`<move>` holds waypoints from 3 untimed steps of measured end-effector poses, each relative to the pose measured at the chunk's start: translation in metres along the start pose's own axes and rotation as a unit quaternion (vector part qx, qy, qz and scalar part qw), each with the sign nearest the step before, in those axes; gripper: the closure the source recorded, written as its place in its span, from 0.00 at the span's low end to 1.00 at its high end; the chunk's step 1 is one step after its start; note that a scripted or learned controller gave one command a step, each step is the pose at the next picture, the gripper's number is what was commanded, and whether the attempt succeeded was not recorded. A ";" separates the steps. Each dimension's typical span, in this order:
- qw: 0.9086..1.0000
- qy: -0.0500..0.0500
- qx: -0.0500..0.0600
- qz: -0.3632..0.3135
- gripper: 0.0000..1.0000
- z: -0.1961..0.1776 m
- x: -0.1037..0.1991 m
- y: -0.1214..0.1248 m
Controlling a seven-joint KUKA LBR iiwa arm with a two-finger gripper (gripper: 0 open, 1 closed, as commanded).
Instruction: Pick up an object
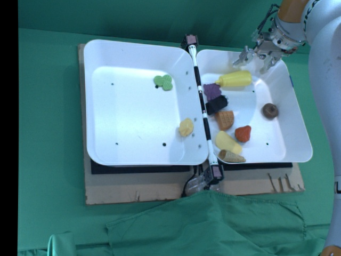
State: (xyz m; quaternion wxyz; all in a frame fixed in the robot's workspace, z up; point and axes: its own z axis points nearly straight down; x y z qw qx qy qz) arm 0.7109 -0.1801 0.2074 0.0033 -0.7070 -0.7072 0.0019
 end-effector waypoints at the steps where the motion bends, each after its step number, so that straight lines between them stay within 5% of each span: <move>1: 1.000 -0.001 0.001 0.000 0.00 0.005 -0.001 -0.001; 2: 1.000 0.009 0.008 -0.003 1.00 -0.002 0.009 0.000; 3: 1.000 -0.003 -0.009 0.001 1.00 -0.050 0.004 0.002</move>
